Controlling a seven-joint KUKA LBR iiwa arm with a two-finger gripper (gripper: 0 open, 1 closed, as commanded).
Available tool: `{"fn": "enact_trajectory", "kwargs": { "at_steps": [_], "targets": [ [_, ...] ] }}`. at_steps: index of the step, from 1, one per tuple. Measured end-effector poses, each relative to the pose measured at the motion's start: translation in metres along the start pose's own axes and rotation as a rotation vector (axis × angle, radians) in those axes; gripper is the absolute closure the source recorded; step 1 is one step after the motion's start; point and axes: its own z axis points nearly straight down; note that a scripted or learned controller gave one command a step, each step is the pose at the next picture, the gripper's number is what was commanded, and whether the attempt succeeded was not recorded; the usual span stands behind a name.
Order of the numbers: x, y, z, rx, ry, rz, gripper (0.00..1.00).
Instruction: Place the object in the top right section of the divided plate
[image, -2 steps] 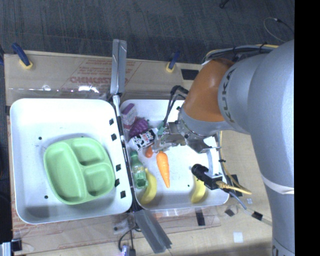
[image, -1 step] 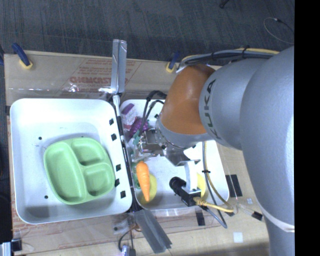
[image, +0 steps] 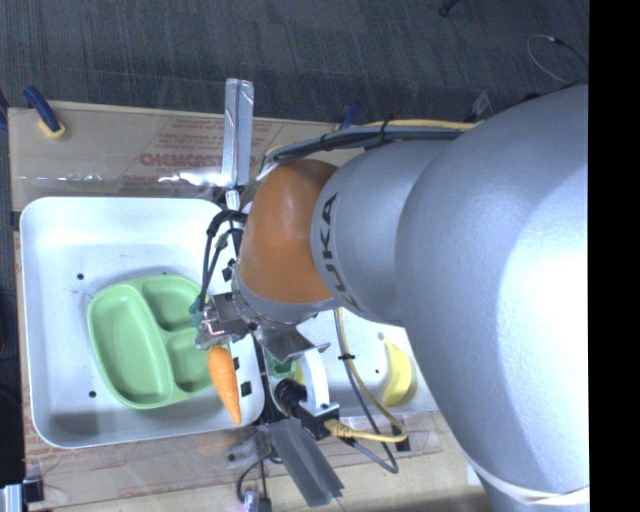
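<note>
A green divided plate lies in the left white bin, with one long section on its left and two smaller ones on its right. My gripper hangs over the plate's right edge, below the orange band of the arm. An orange carrot points down and to the right from it. The carrot's thick end sits between the fingers, and its tip crosses the rim between the bins. The arm hides part of the plate's right-hand sections.
A yellow banana-like object lies in the right bin, which the big grey arm mostly covers. A metal post stands at the back between the bins. Cables trail at the front edge.
</note>
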Motion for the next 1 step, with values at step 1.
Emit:
{"fn": "enact_trajectory", "kwargs": {
  "at_steps": [1],
  "targets": [
    [-0.0006,0.0001,-0.0001,0.0,-0.001,0.001,0.0]
  ]
}}
